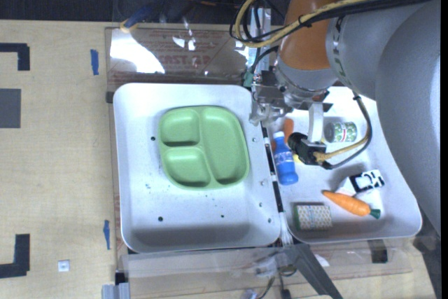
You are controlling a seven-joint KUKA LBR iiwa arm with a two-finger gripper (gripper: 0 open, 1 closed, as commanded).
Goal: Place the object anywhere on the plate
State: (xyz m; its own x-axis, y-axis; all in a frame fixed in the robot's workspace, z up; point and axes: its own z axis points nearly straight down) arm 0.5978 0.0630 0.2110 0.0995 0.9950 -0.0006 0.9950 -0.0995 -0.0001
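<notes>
Our fingers [269, 108] hang at the far end of the seam between the two bins; whether they are spread or clenched we cannot tell, and we see nothing held between them. Just near of them, in the right bin [402, 210], lies a blue bottle [283, 161] with an orange cap, along the bin's left wall. We judge it light, stiff and somewhat slippery, best taken across its round body at mid-length. The green plate [203, 147] sits in the left bin [133, 171], its three compartments bare.
</notes>
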